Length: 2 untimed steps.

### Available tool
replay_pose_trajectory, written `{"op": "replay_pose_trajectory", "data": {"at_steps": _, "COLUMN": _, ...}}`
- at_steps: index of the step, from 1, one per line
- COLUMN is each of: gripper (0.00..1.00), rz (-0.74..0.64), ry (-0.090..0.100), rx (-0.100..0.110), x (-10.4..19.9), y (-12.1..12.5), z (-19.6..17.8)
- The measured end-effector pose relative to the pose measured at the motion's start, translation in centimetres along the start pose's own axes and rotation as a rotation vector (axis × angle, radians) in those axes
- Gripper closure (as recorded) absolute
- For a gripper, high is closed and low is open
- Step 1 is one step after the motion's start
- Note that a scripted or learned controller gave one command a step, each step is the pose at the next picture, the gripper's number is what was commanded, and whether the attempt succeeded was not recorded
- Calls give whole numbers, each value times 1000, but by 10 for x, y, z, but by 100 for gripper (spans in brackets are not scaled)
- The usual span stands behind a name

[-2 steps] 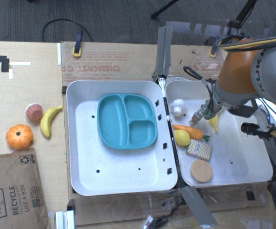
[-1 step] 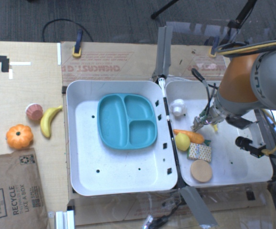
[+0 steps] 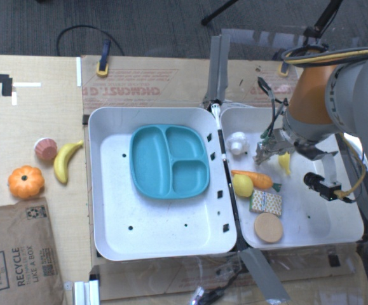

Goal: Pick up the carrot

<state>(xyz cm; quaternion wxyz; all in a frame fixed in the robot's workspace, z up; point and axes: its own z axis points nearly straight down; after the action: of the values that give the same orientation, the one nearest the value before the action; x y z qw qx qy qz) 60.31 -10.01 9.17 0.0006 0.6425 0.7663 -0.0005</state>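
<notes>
**Carrot lying crosswise in the right bin, gripper above it**

Far left, on the bare bench, we note a small pumpkin [image 3: 26,182], a pinkish cupcake-like item [image 3: 46,149] and a banana [image 3: 66,161] just beside it — all outside the bins. A cardboard box [image 3: 18,253] marked RECYCLE sits at the lower left.

The left bin [image 3: 117,234] holds a teal divided plate [image 3: 170,161], lying flat near the bin's middle.

In the right bin [image 3: 336,224], close to the shared wall, we see a white object [image 3: 237,143], then a lemon [image 3: 243,185]. The carrot [image 3: 255,178] lies flat, its long axis running roughly left to right with a slight downward slant; the thin tip points left toward the dividing wall, the thick end right. The lemon touches its lower side. Below sit a patterned sponge-like block [image 3: 266,203] and a tan round disc [image 3: 269,227].

The gripper [image 3: 267,150] hangs above the carrot in the view, near a small yellow piece [image 3: 285,162] — nothing shows between its fingers, and we cannot tell how wide the claw stands.
</notes>
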Motion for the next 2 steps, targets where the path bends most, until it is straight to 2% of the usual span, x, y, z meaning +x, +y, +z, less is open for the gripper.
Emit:
{"op": "replay_pose_trajectory", "data": {"at_steps": 1, "gripper": 100, "rz": 174, "ry": 0, "rx": 0, "x": -9, "y": 26, "z": 0}}
{"op": "replay_pose_trajectory", "data": {"at_steps": 2, "gripper": 100, "rz": 78, "ry": 2, "rx": 2, "x": 18, "y": -82, "z": 1}}
